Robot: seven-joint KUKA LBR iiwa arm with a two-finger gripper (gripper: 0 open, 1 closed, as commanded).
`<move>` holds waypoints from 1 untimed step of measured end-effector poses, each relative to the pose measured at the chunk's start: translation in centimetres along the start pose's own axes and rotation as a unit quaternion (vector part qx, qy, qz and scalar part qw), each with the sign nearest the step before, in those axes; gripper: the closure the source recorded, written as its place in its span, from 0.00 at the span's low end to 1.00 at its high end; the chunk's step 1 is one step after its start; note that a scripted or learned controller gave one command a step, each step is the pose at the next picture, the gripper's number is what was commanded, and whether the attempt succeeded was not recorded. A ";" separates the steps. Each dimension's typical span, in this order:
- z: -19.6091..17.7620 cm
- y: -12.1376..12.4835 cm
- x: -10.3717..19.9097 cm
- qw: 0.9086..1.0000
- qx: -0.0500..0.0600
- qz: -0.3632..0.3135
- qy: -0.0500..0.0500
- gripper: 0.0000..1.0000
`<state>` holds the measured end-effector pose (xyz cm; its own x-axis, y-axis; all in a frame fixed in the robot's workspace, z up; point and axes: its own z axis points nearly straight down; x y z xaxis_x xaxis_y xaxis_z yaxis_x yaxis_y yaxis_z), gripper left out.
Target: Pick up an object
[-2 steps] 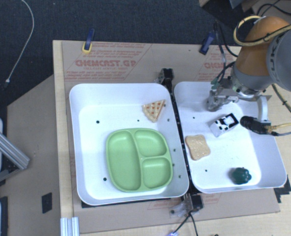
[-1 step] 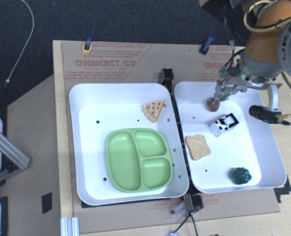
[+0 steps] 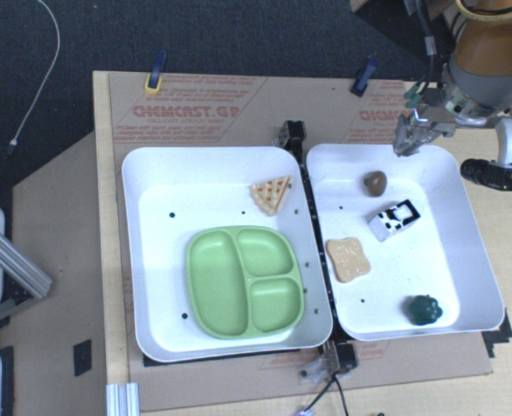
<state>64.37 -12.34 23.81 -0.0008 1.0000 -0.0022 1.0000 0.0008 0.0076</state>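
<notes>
Gripper [image 3: 409,142] hovers over the right bin's [image 3: 472,224] far rim, nothing visibly held; whether it's open, I cannot tell. Nearest target: a small brown nut-like lump [image 3: 375,181] just below, probably light, hard and rounded, so pinch across its middle.

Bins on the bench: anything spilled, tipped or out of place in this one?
Nothing stands out. The left bin holds a green divided plate and a toy waffle wedge. The right bin holds a brown lump, a black-and-white toy, a toast slice and a dark green piece, all lying apart.
</notes>
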 end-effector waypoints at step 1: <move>-3.9 0.1 0.0 1.000 0.001 0.000 0.000 1.00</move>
<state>64.47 -12.35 27.71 -0.0008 1.0000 -0.0017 1.0000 0.0008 0.0064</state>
